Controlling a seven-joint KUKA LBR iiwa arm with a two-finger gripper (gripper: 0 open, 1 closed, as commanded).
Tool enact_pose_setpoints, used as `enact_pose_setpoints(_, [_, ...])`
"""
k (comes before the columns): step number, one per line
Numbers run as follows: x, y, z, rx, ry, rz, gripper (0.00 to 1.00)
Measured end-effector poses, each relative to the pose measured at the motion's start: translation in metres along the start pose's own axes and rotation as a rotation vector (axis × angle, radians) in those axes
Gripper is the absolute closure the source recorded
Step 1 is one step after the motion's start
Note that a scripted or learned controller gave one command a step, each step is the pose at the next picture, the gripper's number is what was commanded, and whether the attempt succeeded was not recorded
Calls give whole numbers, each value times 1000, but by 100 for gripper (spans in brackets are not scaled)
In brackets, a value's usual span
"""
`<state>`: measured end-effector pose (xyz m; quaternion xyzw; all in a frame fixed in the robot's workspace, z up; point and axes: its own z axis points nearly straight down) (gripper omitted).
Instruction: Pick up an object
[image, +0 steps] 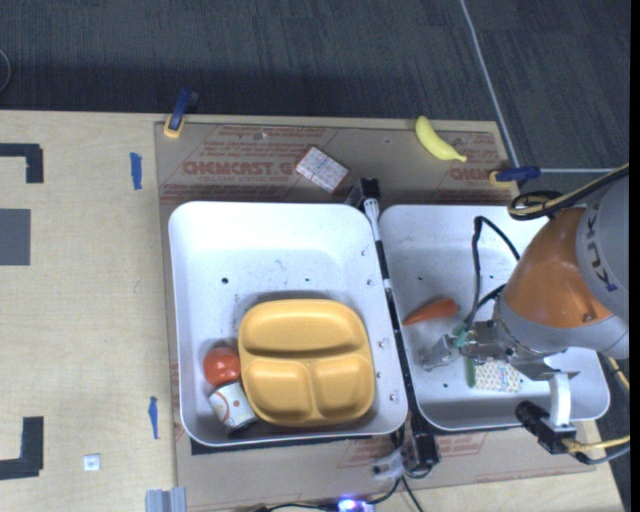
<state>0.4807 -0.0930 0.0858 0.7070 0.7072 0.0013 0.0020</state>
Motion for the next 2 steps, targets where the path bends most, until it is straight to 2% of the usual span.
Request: enact_pose_setpoints(2, [0, 0, 0, 0, 0, 1, 0])
